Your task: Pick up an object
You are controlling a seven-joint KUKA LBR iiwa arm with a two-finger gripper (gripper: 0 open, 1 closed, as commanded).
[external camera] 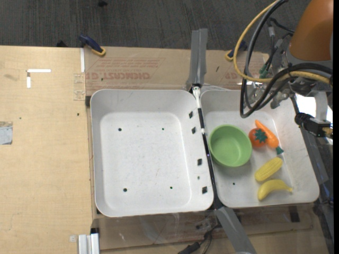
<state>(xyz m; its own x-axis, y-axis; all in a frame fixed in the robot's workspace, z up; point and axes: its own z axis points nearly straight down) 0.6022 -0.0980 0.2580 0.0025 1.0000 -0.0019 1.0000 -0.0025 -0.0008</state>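
My claw (pixel 274 90) sits among a bundle of yellow and black cables (pixel 249 46), above the far edge of the right bin (pixel 296 157). I cannot tell if it is released or clenched, because the cables and the wrist cover it. I see nothing grasped in it. The orange band (pixel 318 23) of the arm is at the top right corner.

The only writing I find is red print on the cardboard sheet (pixel 132 67) behind the bins. It lies turned away from the camera, and I cannot read it with certainty.

All things to pick are in the right bin. A green bowl (pixel 230 146) stands upright near the wall next to the left bin. An orange carrot (pixel 268 133) lies just beside a small red and green piece (pixel 258 138), nearest to the claw. Nearer to the camera lie a yellow corn cob (pixel 268 169) and then a banana (pixel 274 188), close to the front rim.

The left bin (pixel 95 142) has a white floor with a few small dark holes, so it gives wide open room. A grey bar (pixel 198 52) runs between the two bins at the far side.

The bench (pixel 42 142) is of pale wood, with white tape marks (pixel 37 73) on its left part. A blue and yellow clamp (pixel 91 44) holds the far edge of the cardboard. Behind the bench is dark carpet floor (pixel 132 9).
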